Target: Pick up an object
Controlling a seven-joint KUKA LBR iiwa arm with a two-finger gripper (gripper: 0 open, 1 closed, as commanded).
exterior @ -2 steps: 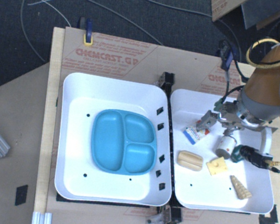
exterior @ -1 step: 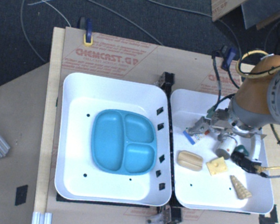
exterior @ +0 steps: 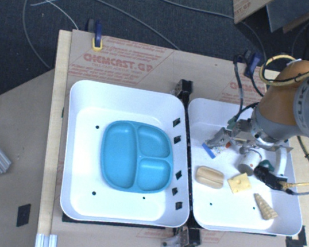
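While the pincer [exterior: 221,141] hangs low in the right bin [exterior: 286,228], I cannot tell its state. The bread roll [exterior: 209,177] and cheese wedge [exterior: 239,184] lie close together, so it may push one aside.

2 white bins sit side by side. The left bin [exterior: 77,137] holds a blue divided plate [exterior: 136,156]. The gripper [exterior: 221,141] hangs over the right bin [exterior: 232,219], near a bread roll [exterior: 209,177], a cheese wedge [exterior: 239,184] and a cone [exterior: 265,207].

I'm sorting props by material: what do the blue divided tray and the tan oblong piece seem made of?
The blue three-compartment tray looks like moulded plastic: uniform colour, soft sheen, rounded ridges. The tan oblong piece looks matte, perhaps wood or a foam bread toy; the view leaves that open.
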